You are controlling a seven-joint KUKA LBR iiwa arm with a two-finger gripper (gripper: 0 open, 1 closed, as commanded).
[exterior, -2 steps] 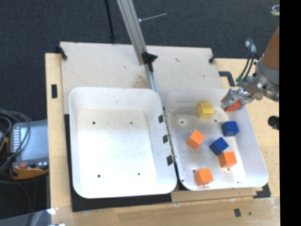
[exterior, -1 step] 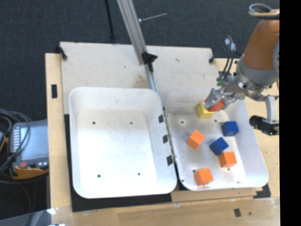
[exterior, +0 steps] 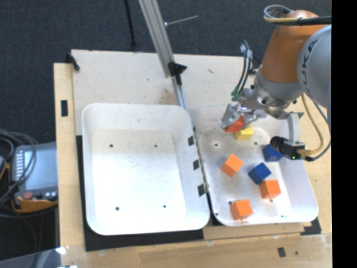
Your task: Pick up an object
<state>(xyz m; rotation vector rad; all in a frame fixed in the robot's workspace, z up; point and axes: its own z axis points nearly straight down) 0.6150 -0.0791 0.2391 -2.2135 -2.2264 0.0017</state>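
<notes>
My gripper point(exterior: 233, 121) reaches down over the back of the right bin point(exterior: 295, 216), the orange-banded wrist above it. A small red block point(exterior: 235, 126) sits between its fingertips, and the fingers are shut on it. A yellow block point(exterior: 245, 133) lies right beside the red one, touching or nearly touching it. Loose in the same bin are three orange blocks point(exterior: 232, 164) point(exterior: 270, 188) point(exterior: 241, 209) and two blue blocks point(exterior: 259, 172) point(exterior: 272, 152).
The left bin point(exterior: 92, 149) stands next to the right one, their rims meeting along the middle. A slanted metal rail point(exterior: 159, 32) runs from the top down to the bins' shared corner. A black cable part point(exterior: 287, 145) hangs off the wrist over the far blue block.
</notes>
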